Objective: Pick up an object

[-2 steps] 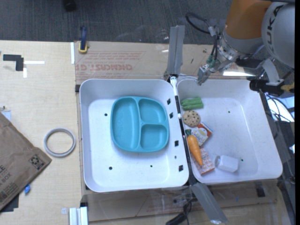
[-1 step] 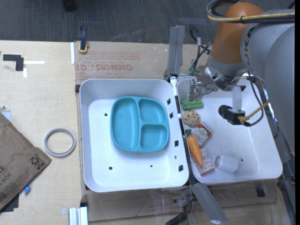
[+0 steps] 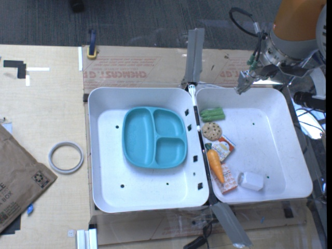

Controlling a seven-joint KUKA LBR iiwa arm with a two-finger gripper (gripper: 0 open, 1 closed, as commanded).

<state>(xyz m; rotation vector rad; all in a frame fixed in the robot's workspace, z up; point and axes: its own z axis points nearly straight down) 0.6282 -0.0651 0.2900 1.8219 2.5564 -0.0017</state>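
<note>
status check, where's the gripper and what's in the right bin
Gripper over right bin's back rim, holding nothing. Carrot, cookie, green piece by left wall. Nothing in the way.

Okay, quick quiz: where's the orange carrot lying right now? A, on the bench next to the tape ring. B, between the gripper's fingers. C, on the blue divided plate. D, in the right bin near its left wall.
D: the carrot lies in the right bin close to its left wall, just below the cookie, while the gripper is up at the bin's far edge.
</note>
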